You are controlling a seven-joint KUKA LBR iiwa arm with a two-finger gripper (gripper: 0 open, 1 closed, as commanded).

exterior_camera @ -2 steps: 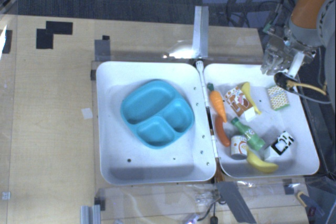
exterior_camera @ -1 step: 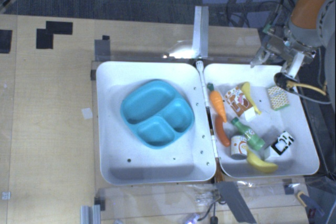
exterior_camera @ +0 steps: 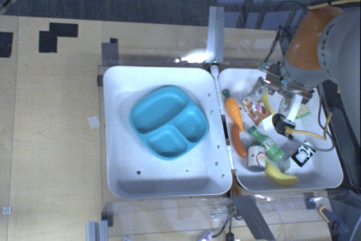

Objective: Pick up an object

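reaching in over the right bin (exterior_camera: pixel 333 178), the gripper (exterior_camera: pixel 282 100) is seen low above the clutter, just beside a small printed packet (exterior_camera: pixel 255 110). whether its jaws are spread or pressed together cannot be told, as the tips are lost against the wrist hardware and cables; nothing is visibly held between them. within the right bin, an orange carrot (exterior_camera: pixel 233 113) lies along the wall nearest the left bin (exterior_camera: pixel 118 138), with a red-orange piece (exterior_camera: pixel 239 143) just below it. a green bottle (exterior_camera: pixel 266 144) lies tilted near the bin's middle, a small can (exterior_camera: pixel 256 156) touches it, and a yellow banana (exterior_camera: pixel 280 176) rests at the near wall. a blue divided plate (exterior_camera: pixel 168 121) sits in the left bin.
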